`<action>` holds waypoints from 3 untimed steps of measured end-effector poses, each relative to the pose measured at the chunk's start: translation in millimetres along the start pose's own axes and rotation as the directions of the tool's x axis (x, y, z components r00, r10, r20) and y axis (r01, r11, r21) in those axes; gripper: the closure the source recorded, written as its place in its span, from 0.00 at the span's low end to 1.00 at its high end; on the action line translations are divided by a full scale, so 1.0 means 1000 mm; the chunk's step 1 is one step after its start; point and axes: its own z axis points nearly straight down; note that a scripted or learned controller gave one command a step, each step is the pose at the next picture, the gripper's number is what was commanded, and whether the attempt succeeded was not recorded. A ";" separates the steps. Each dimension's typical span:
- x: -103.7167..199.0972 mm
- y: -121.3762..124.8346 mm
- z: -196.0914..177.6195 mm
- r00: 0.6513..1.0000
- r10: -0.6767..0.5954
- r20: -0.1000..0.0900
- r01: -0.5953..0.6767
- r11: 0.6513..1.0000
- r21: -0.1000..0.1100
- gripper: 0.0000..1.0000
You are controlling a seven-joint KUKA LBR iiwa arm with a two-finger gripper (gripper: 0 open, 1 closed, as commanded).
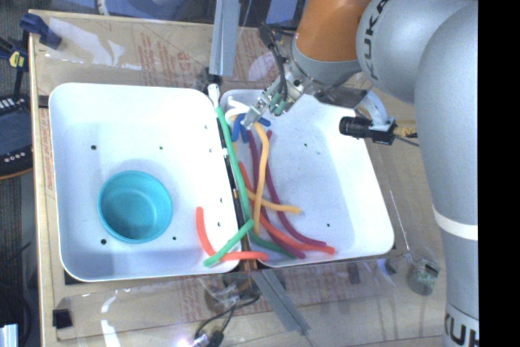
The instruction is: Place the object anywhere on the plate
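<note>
Camera view: found gripper (262, 111) low at the far-left corner of right bin (357, 199), among the far ends of the cords (262, 175); could not tell whether open or closed. Judged as the picking step. Next called for lifting one cord clear, then carrying left to plate (136, 206).

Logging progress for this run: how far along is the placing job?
Done: nothing lies in the blue plate in the left bin. In hand: the claw is low over the coloured strips at the right bin's far corner. Left: grasp one, carry it over, drop it.
</note>
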 end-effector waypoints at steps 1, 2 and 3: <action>0.096 0.009 -0.028 1.000 -0.004 -0.002 0.004 1.000 0.000 1.00; 0.141 0.022 0.021 0.921 -0.389 -0.003 0.389 0.921 -0.001 1.00; 0.201 0.034 0.023 0.826 -0.564 -0.003 0.564 0.826 0.001 1.00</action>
